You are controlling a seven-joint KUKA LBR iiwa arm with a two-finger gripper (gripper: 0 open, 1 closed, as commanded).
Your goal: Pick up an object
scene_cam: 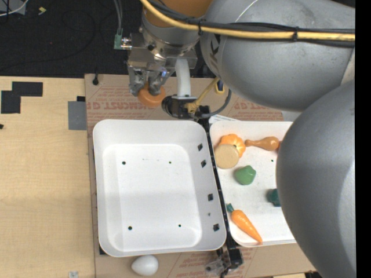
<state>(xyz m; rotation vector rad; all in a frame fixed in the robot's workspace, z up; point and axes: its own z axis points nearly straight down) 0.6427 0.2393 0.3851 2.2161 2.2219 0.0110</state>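
My gripper (148, 90) hangs beyond the far rim of the left bin (110, 138), raised over the cardboard. A small orange object (152, 99) sits between its fingers, which are shut on it. In the right bin (261, 213) lie an orange round piece (231, 141) with a tan cylinder (227, 157) against it. There too are an orange gourd-shaped piece (264, 143), a green lump (245, 175), a teal piece (273, 197) partly hidden by the arm, and a carrot (246, 225).
A white egg (144, 265) lies on the bench outside the near edge of the left bin. The arm's large grey links (313, 155) cover the right part of the right bin. Black clips line the divider between the bins.
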